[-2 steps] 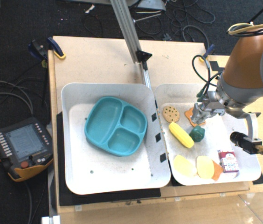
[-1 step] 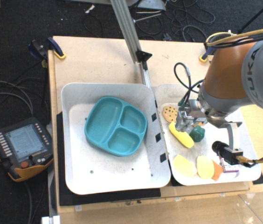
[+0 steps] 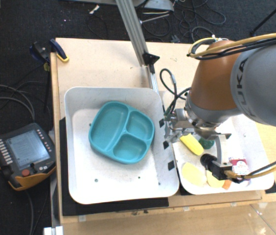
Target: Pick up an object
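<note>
My gripper (image 3: 187,131) hangs over the left side of the right bin (image 3: 258,146), under the orange-banded wrist, which covers most of it. Just below it lies a yellow oblong piece (image 3: 192,144), close to or touching the gripper; I cannot tell which. A small dark green thing (image 3: 207,143) sits beside that piece. Nearer the front edge rest a pale yellow round piece (image 3: 192,174), a second yellow piece (image 3: 215,180), a small orange bit (image 3: 226,184) and a red and white packet (image 3: 239,166).
The left bin (image 3: 79,131) holds a teal divided plate (image 3: 122,132) in its middle. A slanted metal pole (image 3: 134,26) comes down to the bins' shared back edge. A teach pendant (image 3: 23,153) lies on the floor at the left.
</note>
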